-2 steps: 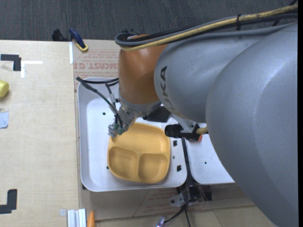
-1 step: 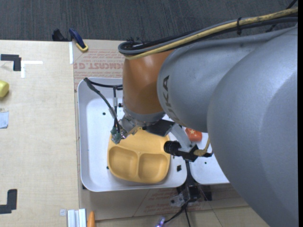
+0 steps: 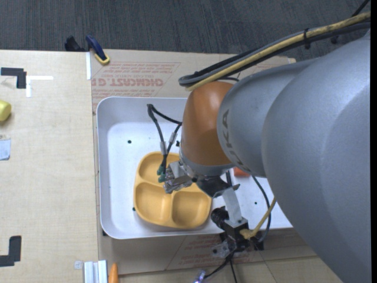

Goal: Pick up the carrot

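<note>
- Arm [image 3: 306, 134]: I see it over the white bin [image 3: 118, 175].
- Gripper [image 3: 174, 180]: above the yellow tray [image 3: 154, 204]; whether open or closed, I cannot tell.
- Carrot [image 3: 241, 171]: orange sliver, apparently it, beside the wrist toward the bin's right edge; long axis hidden.

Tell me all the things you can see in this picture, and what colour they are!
Bin: one, white, middle of the bench.
Divided tray: one, yellow, inside the bin, near its front.
Orange thing: one small bit, beside the arm; cannot tell what it is.
Round thing: one, yellow, far left edge of the bench.
Clip: one, blue and yellow, behind the bin.
Arm: one, grey with an orange band, coming from the right.
End effector: one, dark metal, over the tray.
</note>
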Available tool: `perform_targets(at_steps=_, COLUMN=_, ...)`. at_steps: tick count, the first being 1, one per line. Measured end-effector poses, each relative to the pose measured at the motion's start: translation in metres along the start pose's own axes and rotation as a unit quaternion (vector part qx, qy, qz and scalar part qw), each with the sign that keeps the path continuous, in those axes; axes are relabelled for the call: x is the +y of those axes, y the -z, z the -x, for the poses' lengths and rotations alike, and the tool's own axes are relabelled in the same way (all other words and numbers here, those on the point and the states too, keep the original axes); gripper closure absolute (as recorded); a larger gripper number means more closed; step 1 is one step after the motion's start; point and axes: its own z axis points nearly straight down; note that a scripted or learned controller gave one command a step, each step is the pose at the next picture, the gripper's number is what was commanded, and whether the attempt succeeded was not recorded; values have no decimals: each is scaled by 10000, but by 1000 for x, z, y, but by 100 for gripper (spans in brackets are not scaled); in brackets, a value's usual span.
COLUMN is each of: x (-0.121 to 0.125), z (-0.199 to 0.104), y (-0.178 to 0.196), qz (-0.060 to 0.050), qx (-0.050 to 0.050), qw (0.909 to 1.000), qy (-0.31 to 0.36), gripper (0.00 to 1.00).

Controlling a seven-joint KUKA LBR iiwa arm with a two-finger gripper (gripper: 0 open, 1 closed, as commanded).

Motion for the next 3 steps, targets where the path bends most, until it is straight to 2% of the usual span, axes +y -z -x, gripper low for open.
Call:
perform_targets(at_steps=1, x=4, z=-13, y=2, qz=7, qx=-2, qw=9905, qy=-1375, gripper=100)
perform_targets(at_steps=2, x=15, z=-52, y=12, qz=7, qx=-5, qw=9395, qy=-3425, gripper=100)
perform_targets(at_steps=3, x=15, z=-54, y=6, qz=4, qx=-5, qw=8672, qy=-4979, gripper=100)
